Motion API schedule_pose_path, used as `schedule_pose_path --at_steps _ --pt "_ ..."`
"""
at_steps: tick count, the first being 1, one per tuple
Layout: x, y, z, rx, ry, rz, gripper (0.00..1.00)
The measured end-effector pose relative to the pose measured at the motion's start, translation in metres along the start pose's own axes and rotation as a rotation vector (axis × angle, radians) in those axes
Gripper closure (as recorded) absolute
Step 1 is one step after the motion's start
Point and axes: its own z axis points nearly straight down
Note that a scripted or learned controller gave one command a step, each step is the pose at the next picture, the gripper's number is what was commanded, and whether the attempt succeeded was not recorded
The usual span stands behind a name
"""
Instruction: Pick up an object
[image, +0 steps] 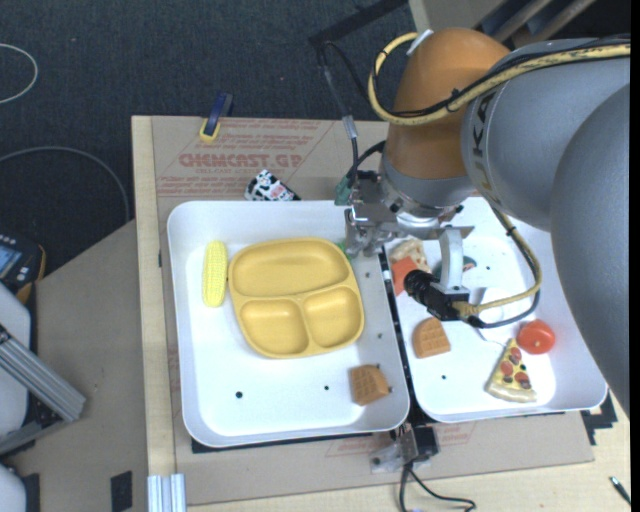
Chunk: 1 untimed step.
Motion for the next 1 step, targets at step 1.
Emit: schedule_pose_path --at_steps 1 --pt "-0.0039 -0.0122 -0.0064 0.005 0.001 0.003 1.0"
